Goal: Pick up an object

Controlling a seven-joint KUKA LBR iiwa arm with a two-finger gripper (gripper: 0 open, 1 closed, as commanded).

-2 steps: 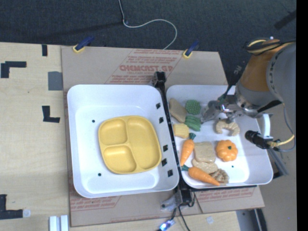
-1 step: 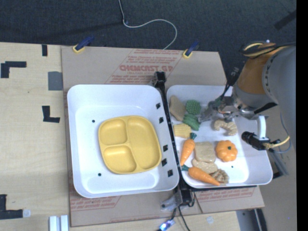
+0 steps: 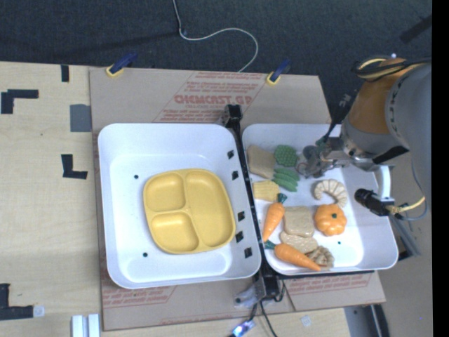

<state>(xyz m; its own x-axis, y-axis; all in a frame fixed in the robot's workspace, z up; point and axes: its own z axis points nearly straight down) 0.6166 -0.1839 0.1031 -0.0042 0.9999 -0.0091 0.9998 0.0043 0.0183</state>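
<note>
Over right bin (image 3: 382, 255), hand (image 3: 311, 161) near broccoli (image 3: 285, 155)

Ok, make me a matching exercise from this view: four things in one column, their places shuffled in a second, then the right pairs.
Things:
1. yellow divided plate
2. small pumpkin
3. gripper
4. green ridged vegetable

Places:
A. low over the top of the right bin
B. right bin, near its right side, below the shrimp
C. middle of the left bin
D. right bin, top, just left of the gripper

Pairs: 1-C, 2-B, 3-A, 4-D
</note>
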